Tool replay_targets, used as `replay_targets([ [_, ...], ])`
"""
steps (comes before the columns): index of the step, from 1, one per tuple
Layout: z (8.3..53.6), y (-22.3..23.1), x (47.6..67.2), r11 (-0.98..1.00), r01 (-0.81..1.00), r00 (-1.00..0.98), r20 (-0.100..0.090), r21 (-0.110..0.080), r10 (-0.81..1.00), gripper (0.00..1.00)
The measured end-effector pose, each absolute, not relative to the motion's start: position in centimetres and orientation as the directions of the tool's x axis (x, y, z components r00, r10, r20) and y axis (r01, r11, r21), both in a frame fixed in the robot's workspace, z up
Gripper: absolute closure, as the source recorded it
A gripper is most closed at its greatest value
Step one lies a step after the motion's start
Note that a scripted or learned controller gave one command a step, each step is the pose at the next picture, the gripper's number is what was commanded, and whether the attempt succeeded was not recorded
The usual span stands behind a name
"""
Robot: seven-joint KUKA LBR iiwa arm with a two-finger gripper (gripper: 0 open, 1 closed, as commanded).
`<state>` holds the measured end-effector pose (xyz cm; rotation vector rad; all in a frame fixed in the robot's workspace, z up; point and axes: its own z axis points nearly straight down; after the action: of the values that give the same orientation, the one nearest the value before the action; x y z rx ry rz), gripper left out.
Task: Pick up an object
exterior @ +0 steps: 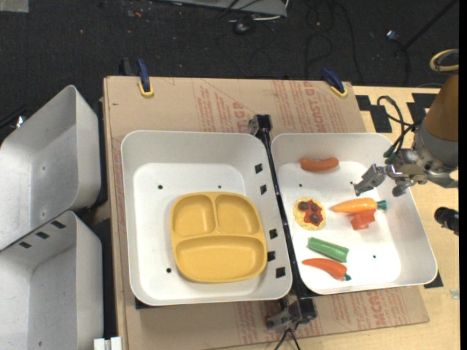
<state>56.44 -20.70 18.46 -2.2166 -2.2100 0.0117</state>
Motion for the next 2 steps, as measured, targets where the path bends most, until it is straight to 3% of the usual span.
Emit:
replay_targets([
  [1, 19.2, -20.6, 56.8, 0.001, 1.0, -0.001, 0.0, 0.0, 1.0, 0.0],
  [2, 13.0, -20.6, 57.2, 0.0, 1.0, 0.0, 0.001, -0.004, 1.0, 0.0],
])
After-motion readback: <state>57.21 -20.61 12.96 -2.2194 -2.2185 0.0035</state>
